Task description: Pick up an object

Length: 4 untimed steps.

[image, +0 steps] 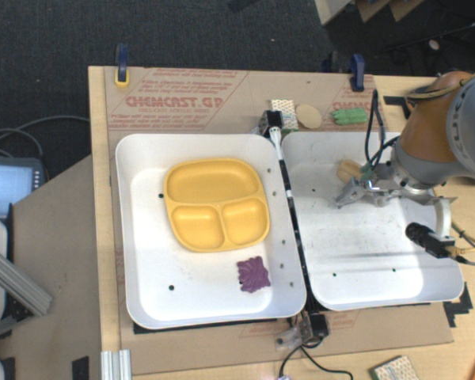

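Currently the right bin carries the arm, reaching in over its right rim. Its gripper points toward the divider between the bins, low over the floor; whether it is released or clenched cannot be told. A small tan object lies just beside the gripper, toward the bin's far edge, its long axis unclear.
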Motion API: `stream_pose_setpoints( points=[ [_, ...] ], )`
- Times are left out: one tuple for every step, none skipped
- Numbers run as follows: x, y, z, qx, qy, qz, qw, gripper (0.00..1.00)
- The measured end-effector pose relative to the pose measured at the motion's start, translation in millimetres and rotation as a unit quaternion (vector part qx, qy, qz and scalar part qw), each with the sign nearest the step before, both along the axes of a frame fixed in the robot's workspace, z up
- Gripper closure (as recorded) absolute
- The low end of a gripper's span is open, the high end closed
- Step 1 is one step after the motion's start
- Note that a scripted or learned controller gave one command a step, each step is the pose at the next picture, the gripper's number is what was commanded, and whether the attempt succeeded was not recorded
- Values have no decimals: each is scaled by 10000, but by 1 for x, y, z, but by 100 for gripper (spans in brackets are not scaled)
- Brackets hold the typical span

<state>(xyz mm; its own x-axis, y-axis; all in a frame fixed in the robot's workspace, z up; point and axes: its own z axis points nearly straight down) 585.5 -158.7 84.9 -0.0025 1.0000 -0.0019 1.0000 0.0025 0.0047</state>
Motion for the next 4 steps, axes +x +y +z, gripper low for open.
stream_pose_setpoints(
  points=[
    [57,-18,1,-7,-13,2,10000,0],
    [54,-18,10,-8,16,0,10000,100],
    [60,48,86,7,-27,21,10000,100],
    [28,108,101,24,42,14,10000,100]
  ],
)
